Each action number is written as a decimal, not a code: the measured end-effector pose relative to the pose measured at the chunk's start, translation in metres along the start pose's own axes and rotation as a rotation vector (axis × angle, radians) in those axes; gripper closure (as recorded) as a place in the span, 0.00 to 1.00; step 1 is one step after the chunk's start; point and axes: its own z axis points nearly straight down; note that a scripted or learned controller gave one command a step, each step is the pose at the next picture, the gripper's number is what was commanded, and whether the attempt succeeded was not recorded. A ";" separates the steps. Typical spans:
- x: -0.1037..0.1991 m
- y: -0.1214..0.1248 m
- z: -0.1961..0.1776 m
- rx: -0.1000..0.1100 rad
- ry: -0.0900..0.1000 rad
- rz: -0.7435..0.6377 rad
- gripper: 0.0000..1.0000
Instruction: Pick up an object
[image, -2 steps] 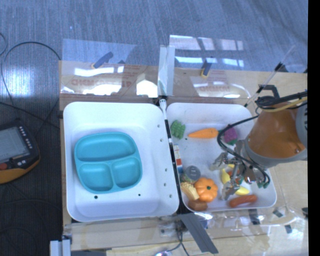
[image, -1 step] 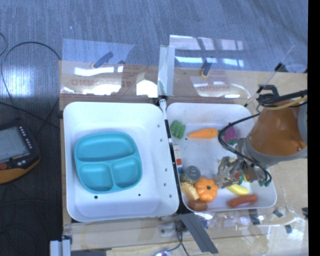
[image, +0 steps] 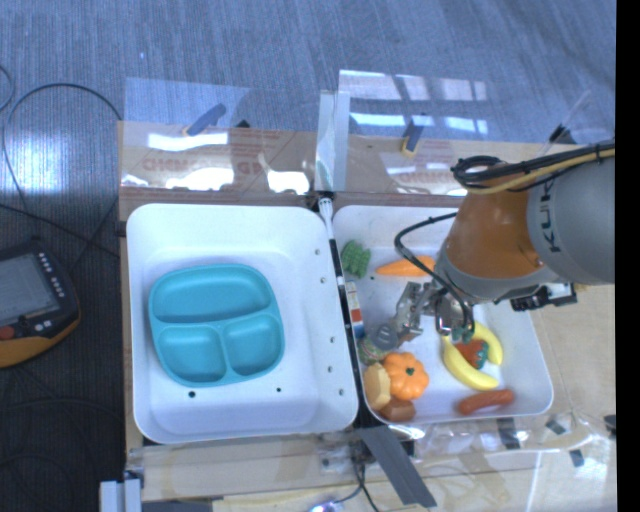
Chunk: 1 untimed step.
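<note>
Nearest the camera, along the front wall of the shallow white right-hand bin (image: 535, 400), lie a reddish-brown sausage-shaped toy (image: 485, 402) and, toward the bin's front left corner, a tan rounded toy (image: 377, 383) with a dark brown piece (image: 397, 410) beside it. Just behind these sits a small orange plastic pumpkin (image: 405, 374), and to its right a curved yellow banana toy (image: 468, 366) with a small red piece (image: 474, 352) resting against it. Above the pumpkin, near the bin's middle, hangs the metal two-finger gripper (image: 408, 318); whether its fingers are apart or together cannot be told, and nothing is clearly seen between them. Farther back, an orange carrot toy (image: 404, 267) and a green leafy toy (image: 356, 259) lie near the bin's left wall. Left of this bin, the second shallow white bin (image: 160, 400) holds a turquoise three-compartment plastic tray (image: 215, 322).
</note>
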 end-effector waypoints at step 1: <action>-0.051 -0.002 0.002 -0.001 0.006 0.371 1.00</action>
